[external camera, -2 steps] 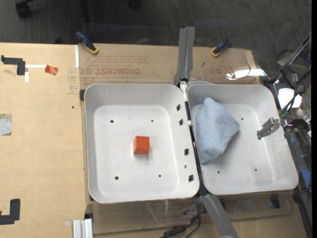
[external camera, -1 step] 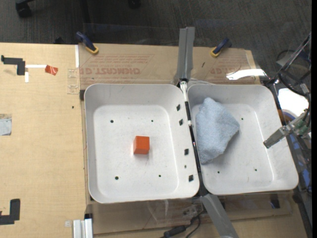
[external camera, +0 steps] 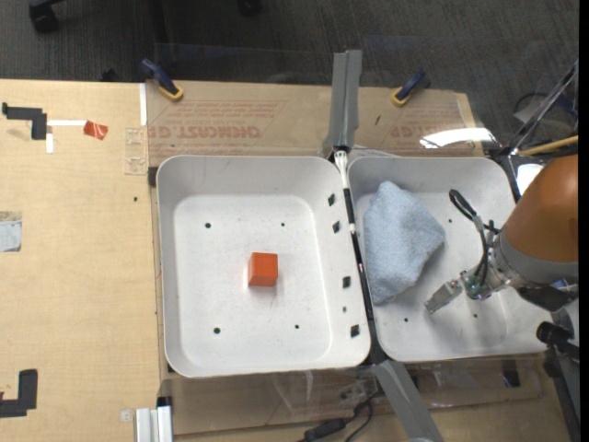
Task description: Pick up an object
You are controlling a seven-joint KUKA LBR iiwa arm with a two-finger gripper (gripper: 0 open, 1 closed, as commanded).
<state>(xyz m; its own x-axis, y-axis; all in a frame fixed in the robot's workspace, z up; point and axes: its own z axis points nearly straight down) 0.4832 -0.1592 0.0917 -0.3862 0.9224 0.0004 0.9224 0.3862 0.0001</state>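
Note:
A small orange-red cube [external camera: 263, 270] lies near the middle of the left bin [external camera: 184, 247]. A crumpled light blue cloth [external camera: 400, 238] rests in the left half of the right bin [external camera: 433, 334]. My gripper [external camera: 450, 249] hangs low over the right bin, just right of the cloth, and it is open. One dark finger [external camera: 459, 201] points toward the bin's back and the grey finger [external camera: 442, 298] points toward its front. The cloth's right edge sits close to the gap between them, and nothing is held. The arm's orange band [external camera: 552, 210] is at the right edge.
A grey divider bar [external camera: 345, 109] runs between the bins at the back. Two clamps [external camera: 162, 79] hold the cardboard behind the bins. A wooden board [external camera: 74, 247] with a small red tag [external camera: 95, 130] lies to the left.

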